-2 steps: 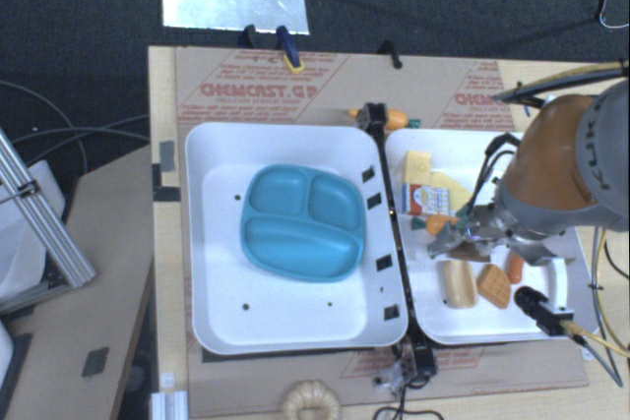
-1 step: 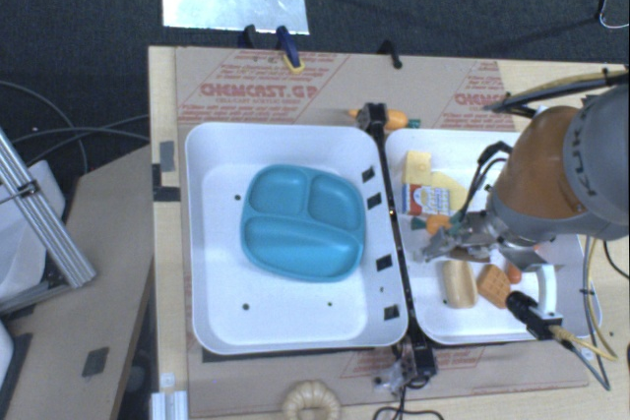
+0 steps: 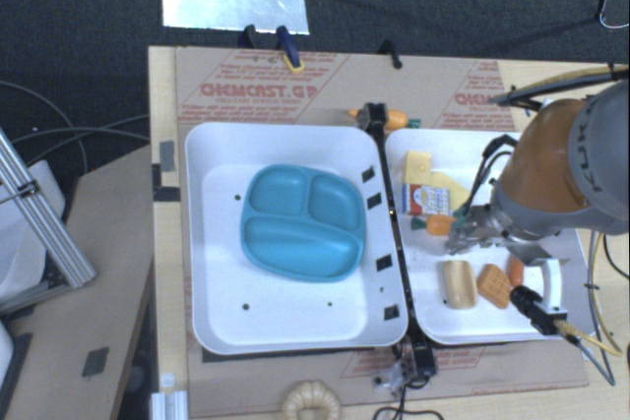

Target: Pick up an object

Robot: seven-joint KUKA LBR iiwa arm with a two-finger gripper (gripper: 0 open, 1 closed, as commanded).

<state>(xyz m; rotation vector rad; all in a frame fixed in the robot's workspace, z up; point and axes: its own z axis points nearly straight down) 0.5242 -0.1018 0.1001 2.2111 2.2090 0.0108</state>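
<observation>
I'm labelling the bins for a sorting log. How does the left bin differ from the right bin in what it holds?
The left bin holds one large thing, a blue divided plate; the right bin holds several small food-like pieces, among them a tan bread roll. The left bin has nothing above it, while the arm's gripper is over the right bin. Both are shallow and white.

Blue divided plate [image 3: 300, 220] in a white bin [image 3: 212, 211]; orange-banded grey arm [image 3: 561, 167] — tan bread roll [image 3: 458, 283]; yellow cheese [image 3: 420, 167]
</observation>
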